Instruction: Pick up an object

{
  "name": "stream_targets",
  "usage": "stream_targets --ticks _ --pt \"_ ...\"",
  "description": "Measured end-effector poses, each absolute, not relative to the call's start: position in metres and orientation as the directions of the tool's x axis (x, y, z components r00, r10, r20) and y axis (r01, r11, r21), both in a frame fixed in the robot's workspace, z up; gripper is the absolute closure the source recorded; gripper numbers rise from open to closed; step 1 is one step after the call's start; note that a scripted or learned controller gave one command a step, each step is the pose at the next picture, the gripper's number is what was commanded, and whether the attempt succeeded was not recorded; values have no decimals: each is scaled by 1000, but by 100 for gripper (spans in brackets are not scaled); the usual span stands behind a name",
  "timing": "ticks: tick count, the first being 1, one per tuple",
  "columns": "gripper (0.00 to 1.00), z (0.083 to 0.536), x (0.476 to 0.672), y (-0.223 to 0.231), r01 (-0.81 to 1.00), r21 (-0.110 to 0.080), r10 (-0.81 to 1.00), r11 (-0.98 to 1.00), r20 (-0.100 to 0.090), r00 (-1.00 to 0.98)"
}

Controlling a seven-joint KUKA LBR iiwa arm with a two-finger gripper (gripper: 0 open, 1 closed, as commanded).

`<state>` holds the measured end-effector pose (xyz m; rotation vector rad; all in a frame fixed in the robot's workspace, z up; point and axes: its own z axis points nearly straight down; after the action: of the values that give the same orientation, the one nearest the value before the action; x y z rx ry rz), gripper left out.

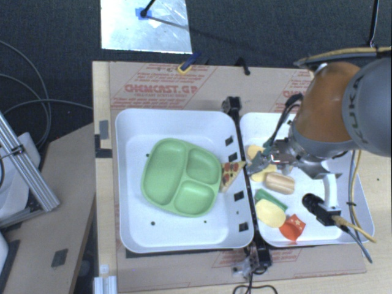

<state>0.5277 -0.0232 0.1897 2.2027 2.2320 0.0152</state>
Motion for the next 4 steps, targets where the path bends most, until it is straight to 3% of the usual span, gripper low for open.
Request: stream_targets --ticks 1,2,3,4 --pt "0 87 555 -107 1000 -4 1000 -5 -3 5" --pt "0 155 581 -15 1000 2 1000 0 1 0" --pt "100 167 583 0 1000 2 1000 18 23 -18" --pt "100 272 502 29 1000 6 1000 7 3 -7"
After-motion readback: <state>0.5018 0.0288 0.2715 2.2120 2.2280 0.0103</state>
